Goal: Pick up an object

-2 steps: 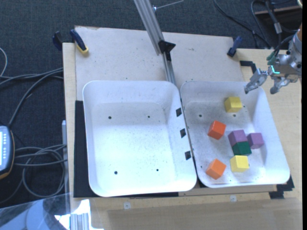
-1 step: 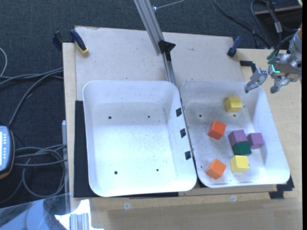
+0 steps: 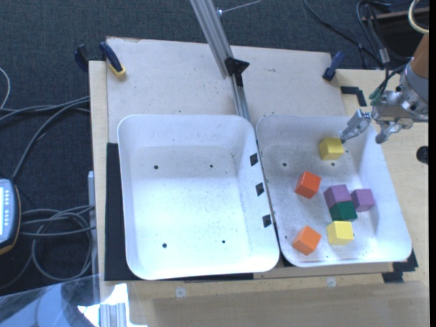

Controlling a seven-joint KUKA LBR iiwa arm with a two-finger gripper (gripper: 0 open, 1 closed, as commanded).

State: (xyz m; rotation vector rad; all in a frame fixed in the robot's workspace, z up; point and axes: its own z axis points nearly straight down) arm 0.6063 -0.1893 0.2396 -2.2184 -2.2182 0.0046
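A pale wooden board [image 3: 170, 73] lies on dark carpet [image 3: 41, 19]. A slanted metal rail [image 3: 212, 26] runs down to the board's middle, ending between the two bins. A blue clamp with a yellow tip [image 3: 113, 58] grips the board's far left corner; another blue clamp [image 3: 332, 67] sits at the far right. Black cables [image 3: 41, 114] loop across the carpet on the left.
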